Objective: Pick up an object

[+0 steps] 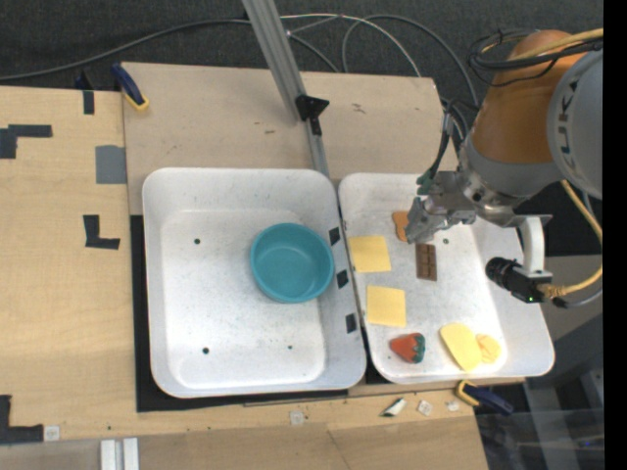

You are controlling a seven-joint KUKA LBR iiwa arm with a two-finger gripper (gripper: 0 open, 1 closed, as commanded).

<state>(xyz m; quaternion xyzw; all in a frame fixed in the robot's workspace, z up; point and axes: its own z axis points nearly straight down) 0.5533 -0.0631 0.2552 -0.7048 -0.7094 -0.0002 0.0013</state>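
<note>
We see two white bins, the left one (186, 262) finely speckled and holding a teal bowl (291, 261), both set on a pale tan wood-grain counter (59, 292) marked with dark tape pieces and a grey square. In the right bin (509, 360) we find two pale yellow squares (370, 254) (386, 305), a brown bar (426, 261), a red piece with a green end (409, 347), a yellow lump (469, 347) and an orange scrap (400, 225). The arm (534, 106) is grey with an orange band.

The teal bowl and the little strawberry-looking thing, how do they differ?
The teal bowl is far larger than the strawberry toy. The bowl is one colour, round and open upward; the toy is red with a green end and lies on its side. The bowl sits alone in the left bin; the toy lies in the right bin among yellow pieces. Both rest untouched, apart from the gripper.
</note>
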